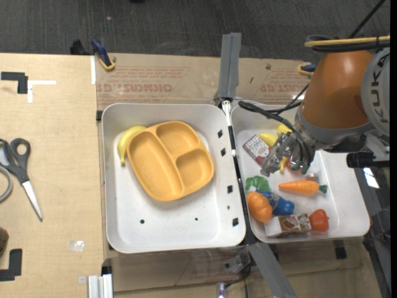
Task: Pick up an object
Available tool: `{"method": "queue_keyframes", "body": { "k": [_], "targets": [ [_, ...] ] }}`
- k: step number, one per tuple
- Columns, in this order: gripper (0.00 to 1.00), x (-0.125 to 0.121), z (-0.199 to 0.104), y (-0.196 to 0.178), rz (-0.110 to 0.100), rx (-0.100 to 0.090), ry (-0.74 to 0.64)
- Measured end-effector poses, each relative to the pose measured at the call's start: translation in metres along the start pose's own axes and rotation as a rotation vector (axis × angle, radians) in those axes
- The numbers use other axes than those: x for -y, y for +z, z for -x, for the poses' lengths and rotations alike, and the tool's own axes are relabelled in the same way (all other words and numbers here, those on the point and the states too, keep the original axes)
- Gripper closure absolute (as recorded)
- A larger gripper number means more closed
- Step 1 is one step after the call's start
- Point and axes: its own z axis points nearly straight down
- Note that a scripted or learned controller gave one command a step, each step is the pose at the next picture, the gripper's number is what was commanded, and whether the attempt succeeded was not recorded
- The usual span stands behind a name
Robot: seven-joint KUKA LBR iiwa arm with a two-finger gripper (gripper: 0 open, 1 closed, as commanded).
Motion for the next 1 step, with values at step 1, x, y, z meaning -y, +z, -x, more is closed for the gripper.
{"method": "queue_keyframes", "body": {
  "k": [1],
  "targets": [
    [1.0,-0.0309,0.0457,-0.0591,-0.001,0.0,-0.096]
  ]
}}
